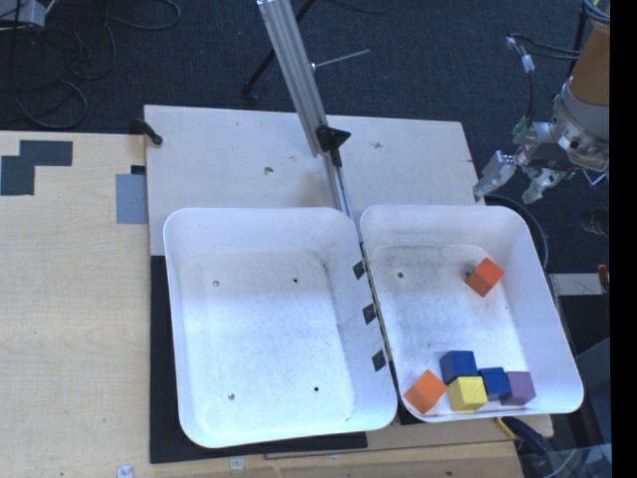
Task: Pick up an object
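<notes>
From my seat, the left bin [199,297] sits bare; the right bin [537,267] holds an orange cube [484,276] alone, others clustered at its near edge. The gripper [520,178] hangs outside, jaws spread, holding nothing. Descending there would hit the rim.

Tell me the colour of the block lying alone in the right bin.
Orange block, per the camera view.

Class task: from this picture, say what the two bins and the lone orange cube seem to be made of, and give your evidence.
Left bin and right bin: probably thin moulded plastic, given the rounded corners, soft sheen and scuffed, speckled floors. Orange cube: matte, evenly coloured with crisp edges, so possibly foam or painted wood; the look leaves it open.
</notes>
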Controlling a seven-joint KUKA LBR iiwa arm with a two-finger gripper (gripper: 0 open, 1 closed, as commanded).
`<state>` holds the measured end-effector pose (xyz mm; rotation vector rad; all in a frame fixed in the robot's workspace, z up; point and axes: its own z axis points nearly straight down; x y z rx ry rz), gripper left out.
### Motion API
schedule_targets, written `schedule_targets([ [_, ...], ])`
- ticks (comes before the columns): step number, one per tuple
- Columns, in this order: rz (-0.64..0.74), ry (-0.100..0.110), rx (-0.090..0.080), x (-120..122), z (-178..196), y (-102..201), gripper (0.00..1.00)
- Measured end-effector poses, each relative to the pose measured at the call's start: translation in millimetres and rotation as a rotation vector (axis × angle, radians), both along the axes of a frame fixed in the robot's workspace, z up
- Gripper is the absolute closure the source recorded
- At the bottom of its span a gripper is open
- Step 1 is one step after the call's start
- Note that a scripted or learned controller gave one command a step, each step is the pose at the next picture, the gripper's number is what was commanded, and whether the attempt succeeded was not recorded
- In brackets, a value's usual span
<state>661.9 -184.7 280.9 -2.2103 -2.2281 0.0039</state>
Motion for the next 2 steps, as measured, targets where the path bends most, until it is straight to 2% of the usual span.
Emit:
schedule_targets([
  [1,-0.009,0.006,0.001,4.5,-147.4,-22.0,0.00],
  [2,-0.010,-0.001,0.001,-56.2,-191.8,-24.8,0.00],
])
